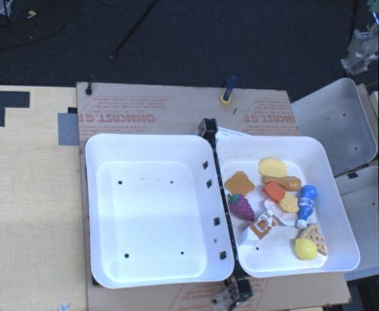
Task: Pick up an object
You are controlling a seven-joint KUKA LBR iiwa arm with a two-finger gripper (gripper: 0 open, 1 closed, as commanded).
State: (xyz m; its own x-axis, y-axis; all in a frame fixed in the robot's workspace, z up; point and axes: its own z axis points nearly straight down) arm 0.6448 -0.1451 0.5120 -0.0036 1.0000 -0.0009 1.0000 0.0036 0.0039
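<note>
The right bin holds several small toy foods. An orange wedge and purple grapes lie near its left wall. A yellow oval, a brown sausage shape and a red piece sit in the middle. A blue and white bottle lies toward the right, beside a yellow lump. Lower down are a brown and white square piece, a yellow lemon and a pizza slice.
The left bin adjoins the right one along a black divider. Both rest on cardboard over a wooden bench. A grey metal plate lies at the right, and a grey fixture stands at the top right edge.
</note>
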